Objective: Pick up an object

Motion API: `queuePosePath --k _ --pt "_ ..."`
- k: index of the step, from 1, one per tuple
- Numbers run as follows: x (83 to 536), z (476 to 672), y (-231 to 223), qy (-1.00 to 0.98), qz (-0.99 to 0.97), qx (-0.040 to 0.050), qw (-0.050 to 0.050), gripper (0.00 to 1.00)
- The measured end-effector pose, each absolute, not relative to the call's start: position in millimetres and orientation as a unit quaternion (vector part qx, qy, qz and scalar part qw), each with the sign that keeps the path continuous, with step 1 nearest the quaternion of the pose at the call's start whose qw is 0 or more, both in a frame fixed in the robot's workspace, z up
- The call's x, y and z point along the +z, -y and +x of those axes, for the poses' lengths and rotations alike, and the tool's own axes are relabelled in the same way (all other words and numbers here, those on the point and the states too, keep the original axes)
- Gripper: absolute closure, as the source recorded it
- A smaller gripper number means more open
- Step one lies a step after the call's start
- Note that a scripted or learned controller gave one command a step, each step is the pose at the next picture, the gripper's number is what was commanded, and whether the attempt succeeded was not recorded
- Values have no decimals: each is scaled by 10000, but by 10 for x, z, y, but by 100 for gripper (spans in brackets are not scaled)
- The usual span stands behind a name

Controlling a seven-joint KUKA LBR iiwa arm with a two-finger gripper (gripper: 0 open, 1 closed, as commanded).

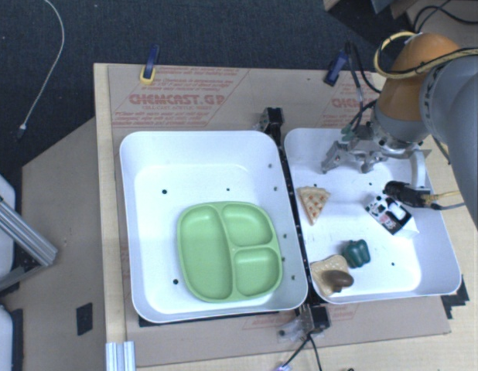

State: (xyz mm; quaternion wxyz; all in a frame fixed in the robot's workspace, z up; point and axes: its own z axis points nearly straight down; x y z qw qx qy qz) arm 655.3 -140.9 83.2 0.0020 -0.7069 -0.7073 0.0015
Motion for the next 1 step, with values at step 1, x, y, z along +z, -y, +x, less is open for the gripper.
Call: queuePosePath --k 1 --pt "961 6569 1407 7075 -7067 -1 -4 100"
